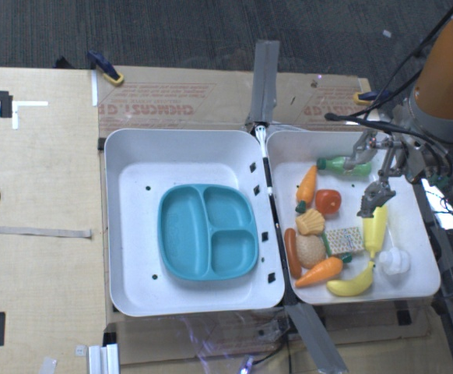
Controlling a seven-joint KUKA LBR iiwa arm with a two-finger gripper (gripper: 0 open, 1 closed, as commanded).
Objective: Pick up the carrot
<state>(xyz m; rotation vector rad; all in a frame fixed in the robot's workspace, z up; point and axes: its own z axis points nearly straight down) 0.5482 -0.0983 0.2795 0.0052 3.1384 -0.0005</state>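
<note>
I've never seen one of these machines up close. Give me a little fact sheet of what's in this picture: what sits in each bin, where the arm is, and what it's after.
left bin: holds a teal divided plate
right bin: toy food in a pile
carrots: one carrot near the bin's left wall, a second carrot lower down beside a banana
other items: tomato, green bottle, hot dog, yellow corn
arm: reaches in from the right
gripper: above the corn, apart from both carrots
holding anything: nothing seen between the fingers
</note>
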